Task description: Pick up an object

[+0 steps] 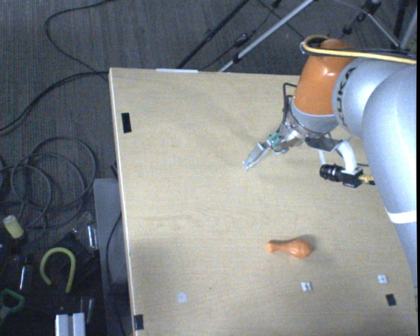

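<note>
An orange gourd-shaped object [291,247] lies on its side on the light wooden bench top [196,208], in the lower right part of the view, narrow end pointing left. My gripper [254,158] hangs over the upper middle of the bench and points down and to the left. It is well above and a little left of the orange object, with bare wood between them. The grey arm with its orange band [320,82] comes in from the right.
Small black and white markers [127,122] dot the bench near its edges. Left of the bench, cables [35,180], a green hook-shaped tool [56,264] and other gear lie on the dark carpet. Tripod legs [287,16] cross the floor behind the bench.
</note>
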